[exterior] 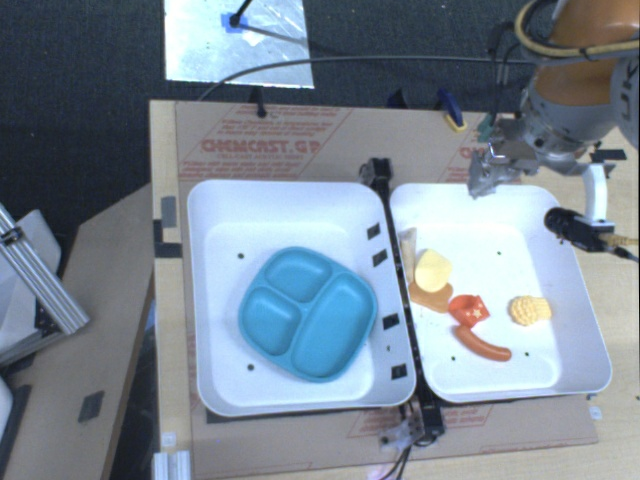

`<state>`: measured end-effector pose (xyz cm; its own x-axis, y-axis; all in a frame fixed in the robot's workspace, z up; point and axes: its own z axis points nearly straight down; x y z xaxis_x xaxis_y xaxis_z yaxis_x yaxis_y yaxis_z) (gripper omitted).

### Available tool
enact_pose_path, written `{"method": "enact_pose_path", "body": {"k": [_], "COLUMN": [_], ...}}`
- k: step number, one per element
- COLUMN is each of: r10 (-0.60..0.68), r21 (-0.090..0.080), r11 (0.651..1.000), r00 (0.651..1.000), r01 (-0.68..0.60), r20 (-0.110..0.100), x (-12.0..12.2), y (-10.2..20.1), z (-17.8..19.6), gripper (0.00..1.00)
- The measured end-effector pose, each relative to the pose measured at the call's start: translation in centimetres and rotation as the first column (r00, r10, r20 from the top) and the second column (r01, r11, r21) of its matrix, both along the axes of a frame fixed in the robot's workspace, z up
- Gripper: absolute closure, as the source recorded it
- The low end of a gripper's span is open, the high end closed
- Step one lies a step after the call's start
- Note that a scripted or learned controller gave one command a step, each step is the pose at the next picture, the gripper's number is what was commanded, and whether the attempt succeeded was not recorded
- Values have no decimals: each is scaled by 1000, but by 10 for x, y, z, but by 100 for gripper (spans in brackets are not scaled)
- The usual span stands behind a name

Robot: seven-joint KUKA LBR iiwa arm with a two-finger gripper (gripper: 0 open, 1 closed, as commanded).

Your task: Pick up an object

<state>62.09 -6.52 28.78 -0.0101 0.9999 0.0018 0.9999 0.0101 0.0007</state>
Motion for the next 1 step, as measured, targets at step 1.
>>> {"method": "enact_pose_path", "body": {"k": [1], "r10": [-2], "r21": [-1], "r11": [1000], "r00": [1000], "r01": [2], "r20": [0], "x": [-13], "y": [45], "z": [-21], "gripper": [100]}}
